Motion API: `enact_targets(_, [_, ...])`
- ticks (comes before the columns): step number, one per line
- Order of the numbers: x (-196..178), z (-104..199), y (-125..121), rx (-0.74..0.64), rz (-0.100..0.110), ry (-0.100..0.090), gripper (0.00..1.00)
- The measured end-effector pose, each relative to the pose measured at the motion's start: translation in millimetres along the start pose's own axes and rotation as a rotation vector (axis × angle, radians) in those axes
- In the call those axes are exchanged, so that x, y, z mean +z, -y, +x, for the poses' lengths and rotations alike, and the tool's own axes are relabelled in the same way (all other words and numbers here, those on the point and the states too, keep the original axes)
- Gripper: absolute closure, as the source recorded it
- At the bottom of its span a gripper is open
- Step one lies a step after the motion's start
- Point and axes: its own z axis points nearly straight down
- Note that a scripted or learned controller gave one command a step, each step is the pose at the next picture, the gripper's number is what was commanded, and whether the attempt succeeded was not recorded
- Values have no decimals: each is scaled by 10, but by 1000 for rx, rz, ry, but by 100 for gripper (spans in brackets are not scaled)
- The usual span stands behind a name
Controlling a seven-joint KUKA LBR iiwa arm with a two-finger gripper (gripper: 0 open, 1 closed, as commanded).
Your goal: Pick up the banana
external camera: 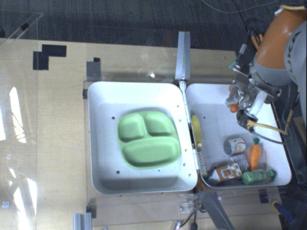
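Note:
The banana (196, 130) is yellow and lies lengthwise against the left wall of the right bin (216, 96). My gripper (241, 104) hangs over the upper right part of that bin, well to the right of the banana and apart from it. The grey wrist and the orange band rise above it toward the right edge.
A green divided plate (148, 139) lies in the left bin (100, 128). In the right bin's lower right corner lie a small can (235, 145), a carrot (255, 155), a green bottle (258, 176) and a brown packet (227, 172). A metal divider (183, 56) stands between the bins at the back.

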Motion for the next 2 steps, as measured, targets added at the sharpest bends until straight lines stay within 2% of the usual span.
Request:
enact_targets(1, [3, 0, 1, -1, 0, 0, 0])
enact_targets(2, [726, -679, 185, -21, 5, 1, 0])
